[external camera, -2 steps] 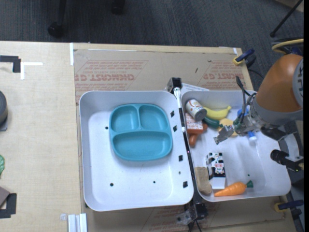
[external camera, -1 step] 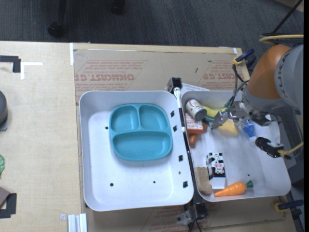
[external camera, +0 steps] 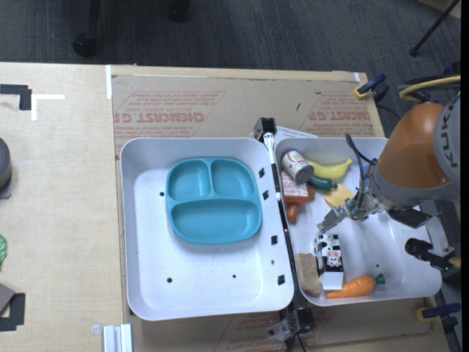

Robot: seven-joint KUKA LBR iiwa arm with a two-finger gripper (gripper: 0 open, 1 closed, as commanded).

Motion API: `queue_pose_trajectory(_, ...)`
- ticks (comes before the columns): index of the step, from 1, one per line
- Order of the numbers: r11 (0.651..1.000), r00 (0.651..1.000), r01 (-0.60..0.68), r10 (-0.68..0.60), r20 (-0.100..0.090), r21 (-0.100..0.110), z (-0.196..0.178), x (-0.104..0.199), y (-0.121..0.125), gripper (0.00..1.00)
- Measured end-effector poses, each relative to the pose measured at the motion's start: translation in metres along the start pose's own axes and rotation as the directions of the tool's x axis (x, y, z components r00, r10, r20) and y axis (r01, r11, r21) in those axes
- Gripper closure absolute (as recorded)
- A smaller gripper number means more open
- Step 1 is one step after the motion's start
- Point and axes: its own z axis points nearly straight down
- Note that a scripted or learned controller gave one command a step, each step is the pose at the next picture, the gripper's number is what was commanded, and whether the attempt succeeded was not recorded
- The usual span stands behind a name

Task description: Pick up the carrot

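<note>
Several items crowding the right bin (external camera: 410, 288): carrot (external camera: 353, 287) lying at 6 o'clock, end effector (external camera: 331, 224) hovering nearer centre, finger state impossible to tell. Risking grabbing the neighbouring patterned box (external camera: 331, 258) instead.

Dark carpet (external camera: 242, 20), chair base (external camera: 132, 13)

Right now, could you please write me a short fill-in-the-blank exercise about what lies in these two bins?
1. The blue divided plate lies in the ____ bin.
2. The carrot lies at the near edge of the ____ bin.
3. The banana is coloured ____.
4. The gripper hovers over the right bin, ____ from the carrot.

Missing words: left; right; yellow; apart
</note>
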Motion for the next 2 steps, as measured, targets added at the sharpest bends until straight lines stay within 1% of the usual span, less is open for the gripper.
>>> queue_pose_trajectory(1,0.957,0.957,-0.289,0.289,0.003,-0.001,0.000,-0.049,0.050,0.00)
queue_pose_trajectory(2,0.996,0.996,-0.092,0.092,0.000,0.001,0.001,0.014,-0.008,0.00)
